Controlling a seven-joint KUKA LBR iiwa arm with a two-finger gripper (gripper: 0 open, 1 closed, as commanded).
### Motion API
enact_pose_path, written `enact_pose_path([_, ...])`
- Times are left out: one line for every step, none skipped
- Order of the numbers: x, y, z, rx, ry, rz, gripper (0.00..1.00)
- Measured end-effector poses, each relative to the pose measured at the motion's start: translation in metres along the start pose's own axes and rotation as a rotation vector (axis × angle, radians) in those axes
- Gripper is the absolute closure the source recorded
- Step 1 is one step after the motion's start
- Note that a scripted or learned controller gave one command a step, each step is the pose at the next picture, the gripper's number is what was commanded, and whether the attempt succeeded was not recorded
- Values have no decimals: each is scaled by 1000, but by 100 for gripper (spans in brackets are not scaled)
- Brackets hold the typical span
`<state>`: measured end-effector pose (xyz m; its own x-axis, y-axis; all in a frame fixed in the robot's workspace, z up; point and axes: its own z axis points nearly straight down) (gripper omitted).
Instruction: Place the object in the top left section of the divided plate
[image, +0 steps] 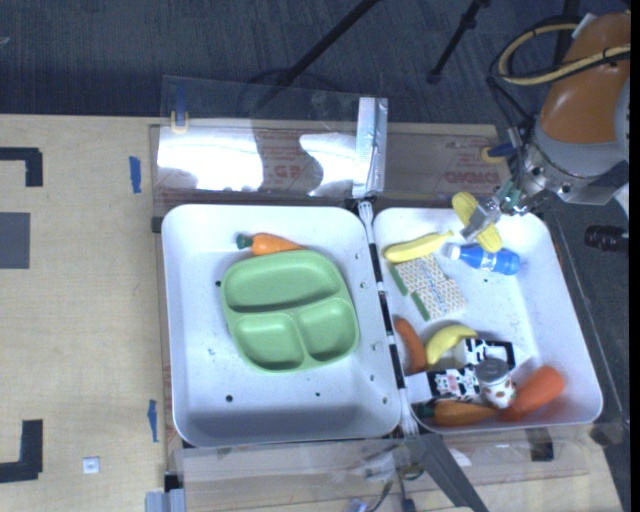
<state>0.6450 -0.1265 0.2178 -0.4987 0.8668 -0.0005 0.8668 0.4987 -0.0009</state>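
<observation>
- Over the right bin (575, 345), the claw (487, 217) hangs at a yellow object (468, 212); its opening cannot be told.
- Left bin (190, 330): green divided plate (290, 308), orange carrot (268, 243) touching its far rim.

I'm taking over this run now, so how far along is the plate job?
Nothing looks placed yet: the green divided plate in the left bin has bare sections, and an orange carrot lies just outside its top edge. The gripper is over the right bin, by a yellow object. Picking and placing remain.
</observation>
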Motion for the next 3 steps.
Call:
enact_pose_path([75,35,-22,0,1,-305,100])
enact_pose_path([128,26,-41,-1,2,-621,100])
enact_pose_path([203,41,-30,-1,2,-753,100])
